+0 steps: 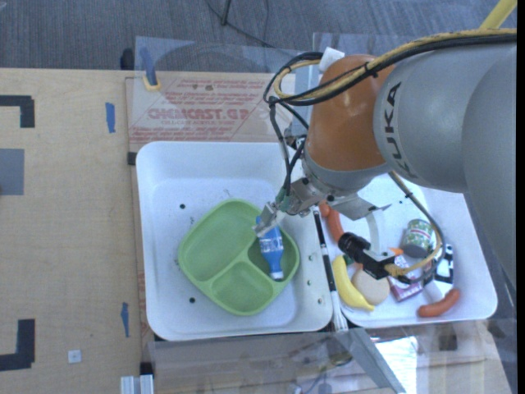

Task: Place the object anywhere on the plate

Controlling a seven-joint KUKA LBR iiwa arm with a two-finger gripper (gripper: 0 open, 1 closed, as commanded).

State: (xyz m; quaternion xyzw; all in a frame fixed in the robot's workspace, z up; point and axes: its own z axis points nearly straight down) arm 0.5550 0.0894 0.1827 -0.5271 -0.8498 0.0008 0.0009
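You see the bottle, a small blue one with a white cap end, lying on the right side of the green plate, partly over the rim between two compartments. Its upper end is at the gripper, which comes down just above it. The fingers seem to pinch the top of the bottle, but the view is small and blurred there, so I cannot tell it for sure.

The plate sits in the left bin. The right bin holds a banana, a sausage, a can and other small things, well apart from the bottle.

In my judgement the placing is almost done. What can go wrong: the bottle is round and rests on a raised divider, so when it is let go it may roll toward the right edge of the plate and drop off. Also, if the fingers stick to it when the arm lifts, the bottle may be pulled off.
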